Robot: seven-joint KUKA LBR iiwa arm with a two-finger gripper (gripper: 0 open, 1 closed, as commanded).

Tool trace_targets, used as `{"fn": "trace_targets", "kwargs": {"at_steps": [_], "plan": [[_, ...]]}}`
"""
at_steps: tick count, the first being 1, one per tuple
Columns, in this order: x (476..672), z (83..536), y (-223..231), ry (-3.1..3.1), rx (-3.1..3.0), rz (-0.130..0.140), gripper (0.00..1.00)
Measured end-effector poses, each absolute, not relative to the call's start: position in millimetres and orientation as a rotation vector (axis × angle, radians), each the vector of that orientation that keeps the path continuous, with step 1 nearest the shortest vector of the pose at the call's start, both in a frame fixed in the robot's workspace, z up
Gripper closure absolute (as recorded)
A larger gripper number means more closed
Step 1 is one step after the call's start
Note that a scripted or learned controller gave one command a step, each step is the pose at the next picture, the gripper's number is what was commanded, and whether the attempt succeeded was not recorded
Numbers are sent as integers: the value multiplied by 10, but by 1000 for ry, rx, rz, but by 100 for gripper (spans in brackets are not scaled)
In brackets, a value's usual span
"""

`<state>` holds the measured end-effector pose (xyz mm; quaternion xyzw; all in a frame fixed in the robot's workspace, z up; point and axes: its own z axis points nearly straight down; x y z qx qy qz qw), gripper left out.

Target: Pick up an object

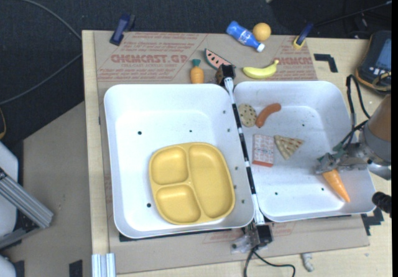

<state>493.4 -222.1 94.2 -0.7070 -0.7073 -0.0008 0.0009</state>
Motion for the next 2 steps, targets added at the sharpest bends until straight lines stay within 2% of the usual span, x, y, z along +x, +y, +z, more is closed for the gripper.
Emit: {"fn": "trace_targets", "kwargs": {"at_steps": [1,2], "plan": [[4865,936,-1388,-2221,-2217,0,100],[5405,1849,-526,-2223,-2219,-2,100]]}}
